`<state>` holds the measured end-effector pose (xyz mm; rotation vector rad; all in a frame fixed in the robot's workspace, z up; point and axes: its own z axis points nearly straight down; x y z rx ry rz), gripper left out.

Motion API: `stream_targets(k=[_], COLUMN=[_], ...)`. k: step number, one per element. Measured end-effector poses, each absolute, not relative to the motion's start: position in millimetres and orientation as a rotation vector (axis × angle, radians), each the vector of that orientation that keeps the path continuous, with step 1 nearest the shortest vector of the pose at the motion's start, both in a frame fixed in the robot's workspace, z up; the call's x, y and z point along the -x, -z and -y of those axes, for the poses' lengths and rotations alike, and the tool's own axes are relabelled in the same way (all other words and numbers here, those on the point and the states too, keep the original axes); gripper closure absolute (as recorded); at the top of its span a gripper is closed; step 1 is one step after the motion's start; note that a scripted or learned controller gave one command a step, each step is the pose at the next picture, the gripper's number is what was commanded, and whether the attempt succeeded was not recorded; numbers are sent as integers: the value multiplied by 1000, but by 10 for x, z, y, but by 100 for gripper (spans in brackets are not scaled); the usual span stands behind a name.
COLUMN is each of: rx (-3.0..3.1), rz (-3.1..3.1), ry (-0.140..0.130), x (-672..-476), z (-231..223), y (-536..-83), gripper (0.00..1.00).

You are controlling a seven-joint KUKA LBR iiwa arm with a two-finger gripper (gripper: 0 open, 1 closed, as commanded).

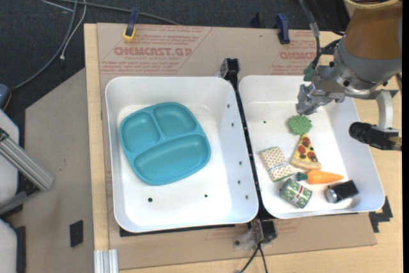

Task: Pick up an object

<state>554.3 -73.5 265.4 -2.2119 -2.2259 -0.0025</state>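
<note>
1. Nearest the camera, along the right bin's [370, 169] front edge, lie a green can [296, 192] and a black cylinder [341, 192], with a carrot [324, 178] just behind.
2. Jaws [305, 105] hover low over the bin's back half; whether they stand apart or together cannot be told.
3. Green broccoli-like piece [299, 124] lies just below the jaws, frontward; likely the pick.
4. Pizza slice [305, 153] points its long axis back toward them.

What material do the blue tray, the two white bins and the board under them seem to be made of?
Tray: probably moulded plastic, smooth and slightly matte, with three formed compartments and rounded edges.
Bins: likely thin plastic, glossy white, with soft reflections and rounded rims.
Board: looks like brown paper-covered sheet, matte, with red printed lettering.
</note>
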Motion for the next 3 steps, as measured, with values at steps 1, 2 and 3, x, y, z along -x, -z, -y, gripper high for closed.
stream_targets(k=[1, 2, 3], rx=[2213, 2210, 2210], rz=[2224, 2225, 2224], ry=[1, 0, -3], x=[-5531, -5364, -5245], z=[268, -346, -915], y=[-2559, -2481, -2269], gripper=[100, 100, 100])
